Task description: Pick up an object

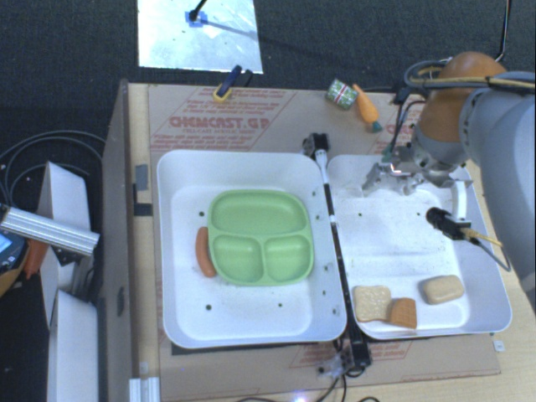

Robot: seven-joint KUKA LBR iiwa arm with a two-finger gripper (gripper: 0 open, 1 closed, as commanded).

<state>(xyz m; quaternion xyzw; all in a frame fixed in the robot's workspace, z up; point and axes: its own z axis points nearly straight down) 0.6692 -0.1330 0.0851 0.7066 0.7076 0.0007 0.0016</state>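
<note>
In the right bin (492,306), three food pieces lie along the front edge: a pale bread slice (372,302), a small orange-brown piece (403,312) touching it, and a beige bun (441,289) to the right. My gripper (390,182) hangs over the bin's far edge, well away from all three, with its metal fingers apart and nothing between them. In the left bin (178,224), a green divided plate (259,236) lies flat, and an orange sausage (203,251) rests against its left rim.
On the cardboard behind the bins lie a small green can (342,93) and an orange carrot-like toy (367,107). A yellow and black clip (226,86) sits further left. The grey arm (494,141) fills the right side above the right bin.
</note>
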